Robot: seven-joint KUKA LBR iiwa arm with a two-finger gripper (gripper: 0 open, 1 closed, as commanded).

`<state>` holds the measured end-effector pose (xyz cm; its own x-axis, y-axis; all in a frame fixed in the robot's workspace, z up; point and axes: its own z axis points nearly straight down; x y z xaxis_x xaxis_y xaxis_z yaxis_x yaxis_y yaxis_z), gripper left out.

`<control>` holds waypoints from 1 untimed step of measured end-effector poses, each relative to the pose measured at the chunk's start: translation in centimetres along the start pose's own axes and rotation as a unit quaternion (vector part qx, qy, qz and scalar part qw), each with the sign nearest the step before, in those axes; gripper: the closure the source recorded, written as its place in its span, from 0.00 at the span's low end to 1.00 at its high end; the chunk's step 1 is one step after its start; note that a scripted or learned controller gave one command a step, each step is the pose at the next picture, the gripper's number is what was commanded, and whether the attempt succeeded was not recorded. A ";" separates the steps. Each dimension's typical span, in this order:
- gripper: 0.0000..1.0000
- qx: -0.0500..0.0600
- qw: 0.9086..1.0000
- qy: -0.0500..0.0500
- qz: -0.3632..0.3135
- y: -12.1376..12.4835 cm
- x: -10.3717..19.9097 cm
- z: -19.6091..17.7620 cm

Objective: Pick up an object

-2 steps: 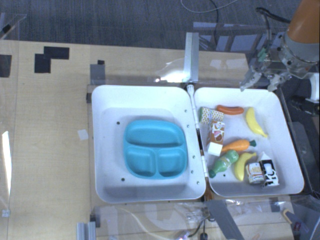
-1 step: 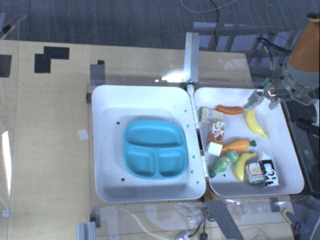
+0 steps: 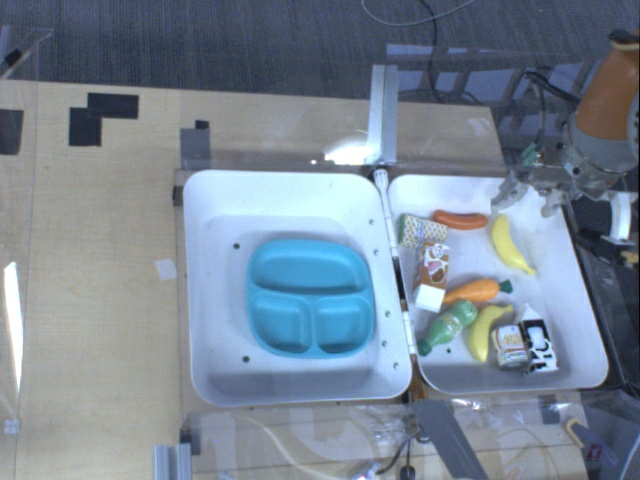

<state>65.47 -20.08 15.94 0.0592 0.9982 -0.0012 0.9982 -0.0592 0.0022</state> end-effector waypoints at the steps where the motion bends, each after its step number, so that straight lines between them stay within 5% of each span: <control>1: 0.00 -0.003 1.000 0.000 0.006 -2.5 0.1 7.1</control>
